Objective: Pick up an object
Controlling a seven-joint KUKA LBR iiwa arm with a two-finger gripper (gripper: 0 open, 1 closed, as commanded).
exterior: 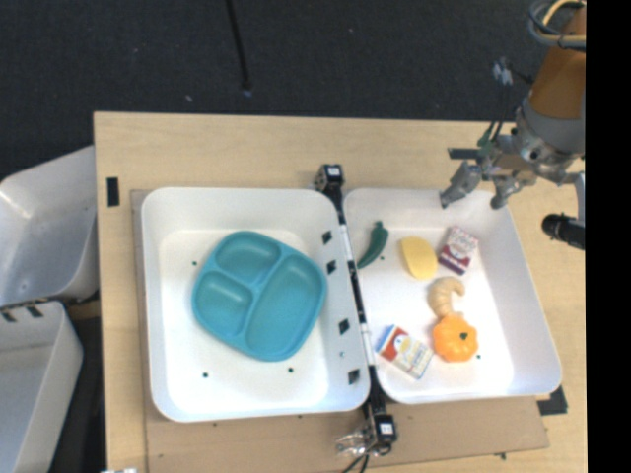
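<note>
Gripper open, holding nothing, over right bin's far edge; small box close at 6 o'clock.

Gripper open over right bin's far edge, holding nothing

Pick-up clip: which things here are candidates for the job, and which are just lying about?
Job:
tool, open
green pepper
yellow piece
small carton
croissant
orange pumpkin
red-and-white box

Lying about:
blue divided plate, in the left bin
</note>
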